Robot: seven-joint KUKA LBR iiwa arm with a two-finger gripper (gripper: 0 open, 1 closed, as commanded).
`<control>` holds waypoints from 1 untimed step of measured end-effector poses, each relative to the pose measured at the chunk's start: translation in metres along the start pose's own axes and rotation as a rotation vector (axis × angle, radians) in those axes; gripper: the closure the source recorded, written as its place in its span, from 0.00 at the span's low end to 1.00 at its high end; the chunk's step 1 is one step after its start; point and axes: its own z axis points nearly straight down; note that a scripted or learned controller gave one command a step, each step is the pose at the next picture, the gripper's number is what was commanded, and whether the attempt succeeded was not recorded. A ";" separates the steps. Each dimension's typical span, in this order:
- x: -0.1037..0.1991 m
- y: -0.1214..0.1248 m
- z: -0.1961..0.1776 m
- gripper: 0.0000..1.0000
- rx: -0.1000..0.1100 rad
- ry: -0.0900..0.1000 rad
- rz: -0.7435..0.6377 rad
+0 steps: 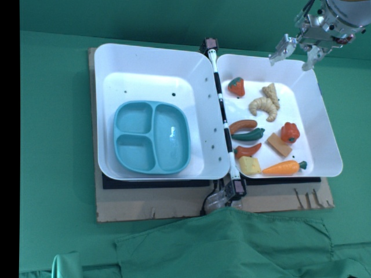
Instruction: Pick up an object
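My gripper [296, 54] hangs open above the far edge of the right bin [324, 126], with nothing between its fingers. Below it in that bin lie toy foods: a strawberry [236, 86], a ginger-like piece [270, 91], a croissant [264, 107], a sausage [243, 125], a dark green pepper [248, 135], a red chilli [247, 150], a red bell pepper [290, 132], a brown block [279, 145], a yellow piece [250, 165] and a carrot [283, 167].
The left bin [197, 80] holds a teal divided plate [152, 136]. A black-and-white divider bar [222, 117] runs between the bins. Green cloth [232, 245] is bunched at the front of the bench.
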 end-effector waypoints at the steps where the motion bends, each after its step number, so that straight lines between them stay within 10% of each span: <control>1: -0.065 0.050 0.057 0.00 -0.002 -0.006 0.003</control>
